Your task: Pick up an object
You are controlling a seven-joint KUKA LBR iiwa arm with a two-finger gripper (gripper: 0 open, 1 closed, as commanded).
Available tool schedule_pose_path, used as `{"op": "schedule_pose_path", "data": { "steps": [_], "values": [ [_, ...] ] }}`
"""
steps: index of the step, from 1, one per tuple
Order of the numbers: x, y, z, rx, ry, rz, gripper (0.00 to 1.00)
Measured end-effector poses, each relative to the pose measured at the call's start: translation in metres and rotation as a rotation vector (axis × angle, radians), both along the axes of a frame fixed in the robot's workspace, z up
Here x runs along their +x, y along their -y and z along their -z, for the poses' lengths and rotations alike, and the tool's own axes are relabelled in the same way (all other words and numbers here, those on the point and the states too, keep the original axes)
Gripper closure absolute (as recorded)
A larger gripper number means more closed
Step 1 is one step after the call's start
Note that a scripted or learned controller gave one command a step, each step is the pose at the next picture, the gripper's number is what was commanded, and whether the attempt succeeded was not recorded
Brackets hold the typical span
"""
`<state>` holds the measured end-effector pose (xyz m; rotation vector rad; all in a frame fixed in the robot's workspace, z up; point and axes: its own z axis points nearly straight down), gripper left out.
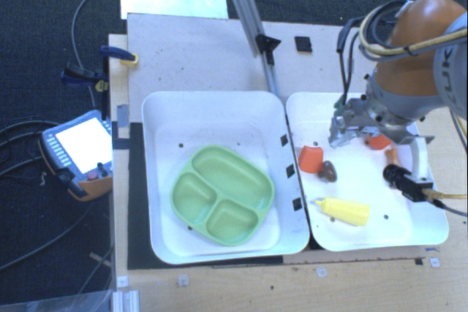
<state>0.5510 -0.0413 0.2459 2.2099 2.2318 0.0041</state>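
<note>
Gripper (341,129), mine, hangs up and right of the orange cup (311,159); its state I cannot tell. Below that cup, the yellow bottle (345,210) lies lengthwise left-right, nozzle pointing left.

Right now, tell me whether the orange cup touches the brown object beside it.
Touching: the camera view shows the orange cup and the brown object meeting with no gap.

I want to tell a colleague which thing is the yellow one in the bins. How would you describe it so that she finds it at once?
Look at the right bin of the two white bins. Near its front edge lies a yellow bottle on its side, with its thin tip pointing left toward the green tray in the other bin. It is long and yellow, unlike the orange cup and small brown object just behind it.
</note>
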Motion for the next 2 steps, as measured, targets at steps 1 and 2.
{"op": "schedule_pose_path", "data": {
  "steps": [1,2],
  "values": [
    [-0.016,-0.058,0.012,0.001,-0.003,-0.001,1.0],
    [-0.022,-0.107,0.006,0.001,-0.001,-0.001,1.0]
  ]
}}
